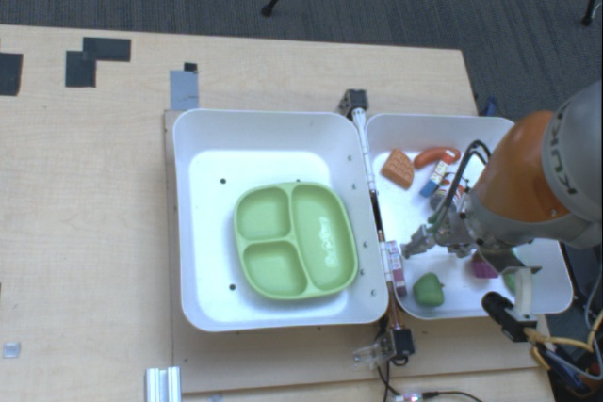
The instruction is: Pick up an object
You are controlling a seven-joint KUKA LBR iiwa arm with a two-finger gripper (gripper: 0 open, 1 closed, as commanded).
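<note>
The tool [421, 243] hangs low in the right bin [556, 292]; I cannot tell its state. A green ball [429, 289] lies just below it. An orange block [399, 168] and a red piece [436, 154] lie farther up. A green tray [295, 240] sits in the left bin [203, 202] on the surface [85, 221].

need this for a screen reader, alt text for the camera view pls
A grey and orange robot arm reaches into the right white bin, above small items including a green object and an orange block. The left white bin holds a green divided plate.
</note>
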